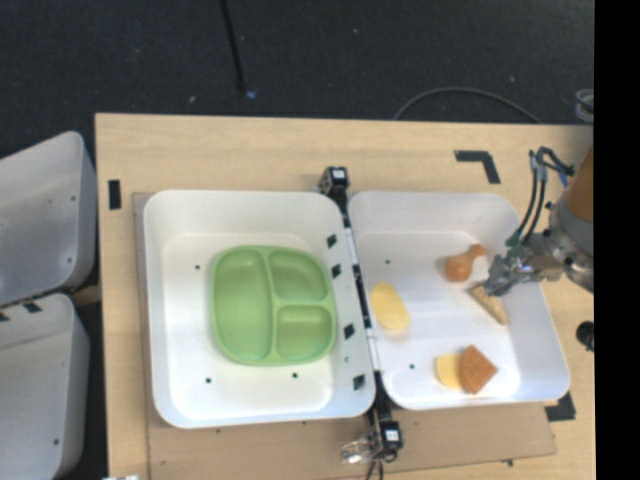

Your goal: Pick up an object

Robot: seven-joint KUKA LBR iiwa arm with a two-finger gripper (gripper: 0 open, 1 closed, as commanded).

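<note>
The right bin [430, 218] holds a pale yellow oval piece [390, 307] near its left wall, an orange-brown lump [460, 266] toward the back, and an orange wedge [477, 369] beside a small yellow piece [447, 371] at the front. A tan flat piece [493, 309] lies by the bin's right side. My gripper [497, 280] hangs low over the right side of this bin, just right of the orange-brown lump and above the tan piece. I see nothing clearly between its fingers.
The left bin [180, 228] carries a green divided plate [272, 303] in its middle. A black divider with clips [352, 288] runs between the bins. Cables [540, 183] trail from the arm at the right edge. The wooden bench [250, 148] surrounds both bins.
</note>
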